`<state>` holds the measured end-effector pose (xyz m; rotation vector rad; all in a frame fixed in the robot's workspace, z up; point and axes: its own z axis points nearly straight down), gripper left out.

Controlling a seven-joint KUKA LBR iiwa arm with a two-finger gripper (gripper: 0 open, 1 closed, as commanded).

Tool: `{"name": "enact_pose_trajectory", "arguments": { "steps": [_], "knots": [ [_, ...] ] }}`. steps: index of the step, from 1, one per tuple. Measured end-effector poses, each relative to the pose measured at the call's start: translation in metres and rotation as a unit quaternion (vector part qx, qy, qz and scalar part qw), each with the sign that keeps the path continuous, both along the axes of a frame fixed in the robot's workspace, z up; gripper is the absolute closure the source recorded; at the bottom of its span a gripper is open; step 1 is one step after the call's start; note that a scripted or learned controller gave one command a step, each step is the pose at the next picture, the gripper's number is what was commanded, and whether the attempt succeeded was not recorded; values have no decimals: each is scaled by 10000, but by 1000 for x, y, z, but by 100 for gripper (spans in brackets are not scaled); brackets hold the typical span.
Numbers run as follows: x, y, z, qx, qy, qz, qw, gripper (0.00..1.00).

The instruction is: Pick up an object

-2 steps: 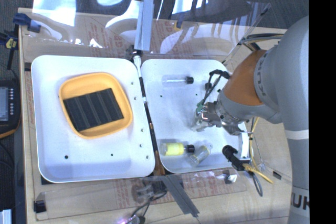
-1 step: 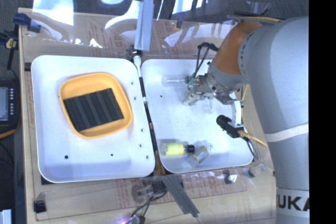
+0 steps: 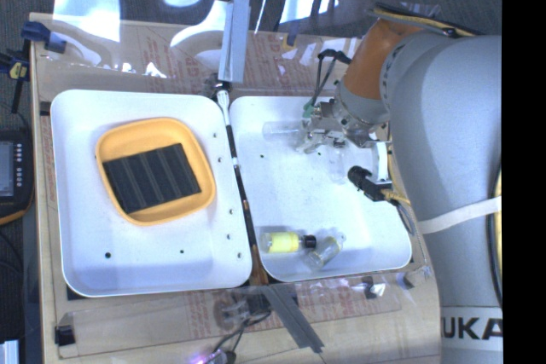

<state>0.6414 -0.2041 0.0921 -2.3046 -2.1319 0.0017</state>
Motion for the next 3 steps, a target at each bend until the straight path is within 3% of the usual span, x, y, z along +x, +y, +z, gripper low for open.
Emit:
{"name": "enact_pose_trajectory", "arguments": {
  "steps": [1,2,3],
  "knots": [
    [15,-2,0,5,25,-89,10000,100],
    [15,6,-1,11,37,-573,9983,100],
    [14,1,0,-2,24,-1352,9908,100]
  ]
}}
